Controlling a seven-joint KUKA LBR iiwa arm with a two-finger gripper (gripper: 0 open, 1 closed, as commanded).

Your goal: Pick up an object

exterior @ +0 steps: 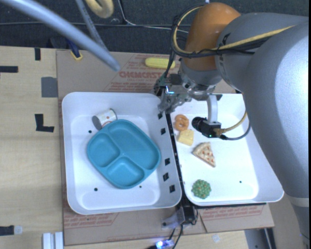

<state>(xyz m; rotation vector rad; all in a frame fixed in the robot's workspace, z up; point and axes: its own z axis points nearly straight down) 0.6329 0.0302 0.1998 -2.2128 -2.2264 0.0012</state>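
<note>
Wooden desk [20, 139] is carrying two bins; left bin [75, 191] is holding a blue divided plate [123, 153] and cup [104, 118]; right bin [259, 183] is holding pretzel [181, 122], cheese [185, 137], pizza slice [205, 154], broccoli [201, 189]; jaws' spread cannot be told.

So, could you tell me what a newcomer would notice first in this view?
Probably the big grey arm with its orange band, reaching in from the right over the bins' divider. Next, the blue tray in the left bin, a small cup beside it. The right bin holds toy food: pizza slice, broccoli.
</note>
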